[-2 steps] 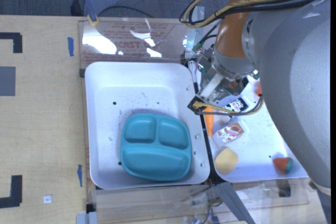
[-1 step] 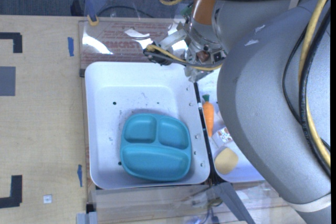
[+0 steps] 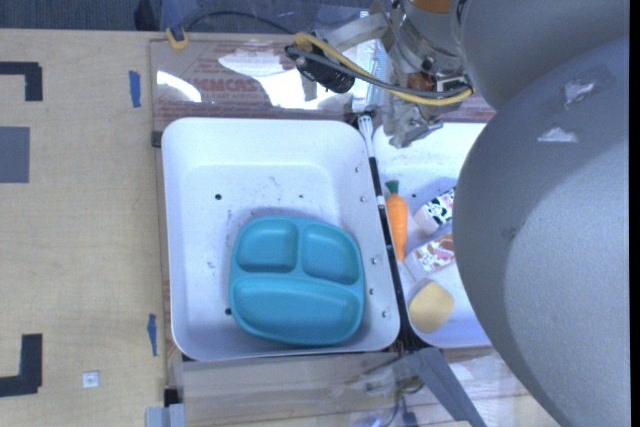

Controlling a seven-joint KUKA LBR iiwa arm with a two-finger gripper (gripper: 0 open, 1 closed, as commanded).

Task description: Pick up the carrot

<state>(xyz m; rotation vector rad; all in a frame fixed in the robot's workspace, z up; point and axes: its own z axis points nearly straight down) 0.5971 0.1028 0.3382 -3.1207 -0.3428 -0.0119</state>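
Arm (image 3: 560,215) body is nearest the lens and blocks most of the right bin (image 3: 455,340) for you. Gripper (image 3: 412,130) sits at the bin's far edge, just beside the divider; its tip is blurred against the white, so you can't tell its opening, and nothing shows as held or touched.

Out from there: carrot (image 3: 397,221) lies in the right bin hard against the left wall, lengthwise along it, green stub toward the gripper and point toward you. It's near the gripper but apart from it. A spotted packet (image 3: 438,211) lies just beside the carrot, and a yellow lump (image 3: 430,306) nearer you.

Carrot looks like a toy: light, stiff, smooth, likely slippery on the taper. Take it mid-body, squeezing across its width. The wall leaves little finger room on that side.

Left bin (image 3: 190,215) holds a blue tray (image 3: 297,281).
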